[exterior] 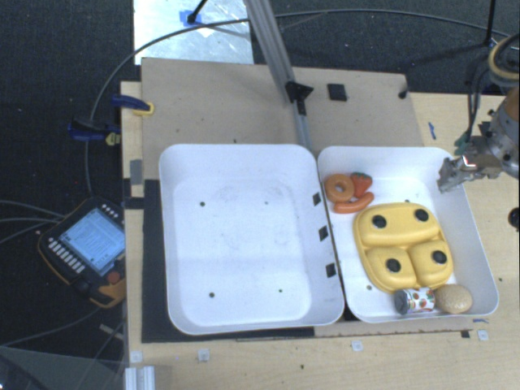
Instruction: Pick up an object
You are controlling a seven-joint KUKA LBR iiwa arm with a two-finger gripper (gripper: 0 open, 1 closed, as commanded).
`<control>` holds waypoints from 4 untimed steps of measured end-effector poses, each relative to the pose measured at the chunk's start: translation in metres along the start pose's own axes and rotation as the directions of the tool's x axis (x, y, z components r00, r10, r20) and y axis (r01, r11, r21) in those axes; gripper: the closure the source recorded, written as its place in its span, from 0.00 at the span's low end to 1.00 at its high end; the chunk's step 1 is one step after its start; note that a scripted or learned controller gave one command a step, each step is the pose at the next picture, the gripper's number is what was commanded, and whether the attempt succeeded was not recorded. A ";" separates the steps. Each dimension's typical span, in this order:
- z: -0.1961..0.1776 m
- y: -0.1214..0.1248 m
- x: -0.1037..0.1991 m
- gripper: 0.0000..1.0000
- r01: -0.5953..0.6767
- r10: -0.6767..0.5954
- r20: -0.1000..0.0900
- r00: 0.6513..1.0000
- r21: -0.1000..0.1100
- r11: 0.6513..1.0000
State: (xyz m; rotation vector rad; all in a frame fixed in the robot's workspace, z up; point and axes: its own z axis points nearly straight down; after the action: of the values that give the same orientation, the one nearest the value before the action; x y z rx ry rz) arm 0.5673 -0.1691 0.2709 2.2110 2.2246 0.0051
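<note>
The right bin [467,210] holds a large yellow moulded tray-like object [400,244] with dark holes. Above it lie an orange ring-shaped toy [340,188] and a red-orange sausage-shaped piece [355,203]. At the bin's front sit a small printed can [414,301] and a tan rounded object [455,298]. My gripper [455,174] hangs over the right bin's back right corner, apart from all of these things, with nothing seen in it.
The left bin [175,218] stands beside the right one on a brown bench. A grey pole [272,39] slants down to a clamp at the back. A handheld pendant [85,246] lies off the bench to the left, among cables.
</note>
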 end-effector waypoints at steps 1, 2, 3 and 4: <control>0.007 -0.016 0.057 1.00 0.003 -0.003 -0.003 1.000 0.005 1.000; 0.007 -0.015 0.113 1.00 0.004 -0.004 -0.003 1.000 0.005 1.000; 0.022 -0.028 0.158 1.00 0.003 -0.003 -0.003 1.000 0.006 1.000; 0.038 -0.038 0.214 1.00 0.004 -0.004 -0.004 1.000 0.007 1.000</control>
State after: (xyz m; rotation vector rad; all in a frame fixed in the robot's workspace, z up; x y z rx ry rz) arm 0.5280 0.0451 0.2321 2.2117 2.2345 0.0022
